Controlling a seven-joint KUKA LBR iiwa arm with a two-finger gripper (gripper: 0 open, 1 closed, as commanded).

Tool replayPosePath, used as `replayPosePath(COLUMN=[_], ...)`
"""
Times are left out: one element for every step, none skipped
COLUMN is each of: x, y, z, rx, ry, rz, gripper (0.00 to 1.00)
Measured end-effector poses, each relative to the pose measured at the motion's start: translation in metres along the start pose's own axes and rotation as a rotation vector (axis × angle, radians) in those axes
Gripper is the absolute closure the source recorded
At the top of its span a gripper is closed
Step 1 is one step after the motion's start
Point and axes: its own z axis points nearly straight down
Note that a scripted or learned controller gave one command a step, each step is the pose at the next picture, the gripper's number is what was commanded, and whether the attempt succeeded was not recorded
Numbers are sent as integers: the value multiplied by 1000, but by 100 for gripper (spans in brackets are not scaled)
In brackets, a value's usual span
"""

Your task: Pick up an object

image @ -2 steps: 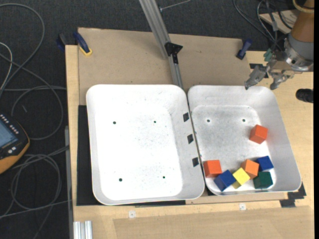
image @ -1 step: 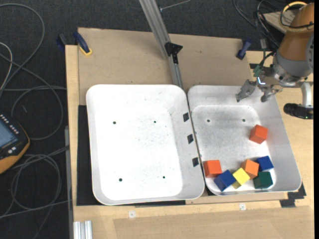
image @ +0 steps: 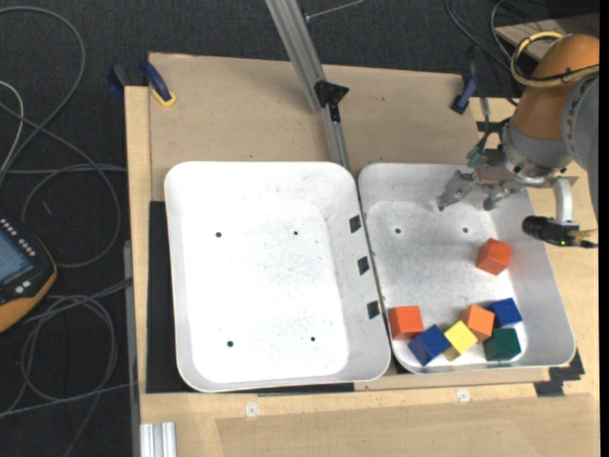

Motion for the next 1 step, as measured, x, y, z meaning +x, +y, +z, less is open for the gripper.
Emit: replayPosePath(x=[0], y=[3], z=[-16], rx=[-10], ry=[-3], rz=[-1], gripper=[100])
